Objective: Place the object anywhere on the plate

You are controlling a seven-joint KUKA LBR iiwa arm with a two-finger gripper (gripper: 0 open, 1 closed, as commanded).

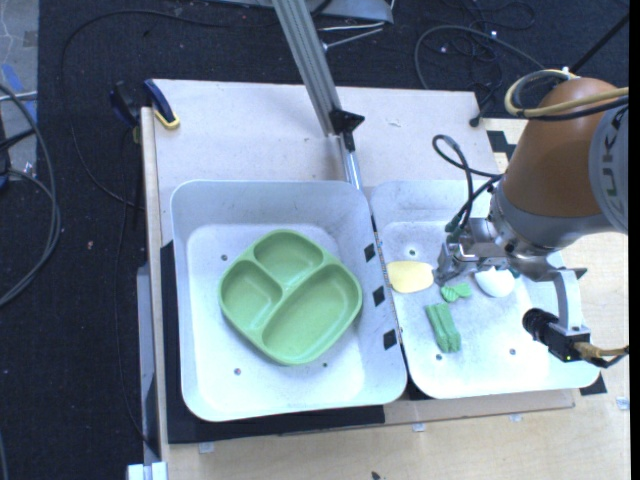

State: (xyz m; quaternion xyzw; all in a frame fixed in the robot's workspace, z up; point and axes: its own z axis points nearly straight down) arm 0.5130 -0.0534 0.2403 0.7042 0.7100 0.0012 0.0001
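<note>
The gripper (462, 264) is seen low in the right bin (520, 368); whether it is open or closed cannot be told. Just at its 6 o'clock lies a small green piece (456, 292), a yellow object (410, 276) at 9 o'clock, a white object (494, 283) at 4 o'clock. The green plate (290, 296) sits in the left bin (200, 368).

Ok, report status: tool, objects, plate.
Tool low in right bin, beside small green piece. Yellow piece, green strip, white piece all unplaced. Green plate in left bin, path unobstructed.
</note>
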